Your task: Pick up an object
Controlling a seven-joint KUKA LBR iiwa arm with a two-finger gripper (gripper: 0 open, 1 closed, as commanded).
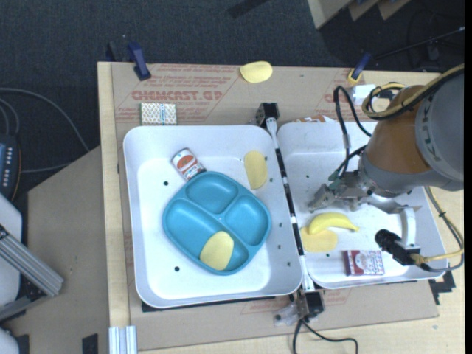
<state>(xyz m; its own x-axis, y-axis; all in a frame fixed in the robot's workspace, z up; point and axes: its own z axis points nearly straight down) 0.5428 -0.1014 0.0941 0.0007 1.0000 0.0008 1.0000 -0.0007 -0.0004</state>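
Two white bins (140,198), left holds blue plate (215,220), right holds banana (330,223), end effector (338,195) grip unclear

Red lettering reading "CHEMCAST. G.P" is printed on the brown board (184,94) lying under the bins, at about eleven o'clock from the left bin (140,198). Further lines of red print are seen above and below it and again at the board's two o'clock corner, but they are too small to be read. Markings are carried on the small red-and-white can (187,164) in the left bin and on the red packet (364,262) at five o'clock in the right bin (310,142); none can be made out.
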